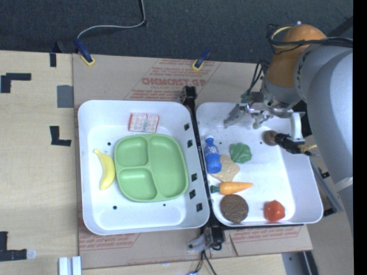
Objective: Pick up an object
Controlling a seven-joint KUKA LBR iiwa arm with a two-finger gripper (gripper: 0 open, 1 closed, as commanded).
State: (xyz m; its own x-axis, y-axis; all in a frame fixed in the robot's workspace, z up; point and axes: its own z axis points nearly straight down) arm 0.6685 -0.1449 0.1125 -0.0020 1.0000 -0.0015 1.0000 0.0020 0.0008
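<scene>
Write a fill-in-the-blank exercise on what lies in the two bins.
1. The banana lies in the ____ bin, beside the green plate.
2. The green plate has ____ compartments.
3. The carrot lies between the blue bottle and the round ____ patty.
4. The red tomato sits in the ____ bin, where the end effector hovers.

Missing words: left; three; brown; right

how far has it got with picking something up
Nothing looks picked yet. The grey arm's hand sits above the back of the right white bin, away from the toys. Still lying in that bin: blue bottle, green leafy piece, orange carrot, brown round patty, red tomato. Left to do: choose one, descend, grasp, lift.
</scene>
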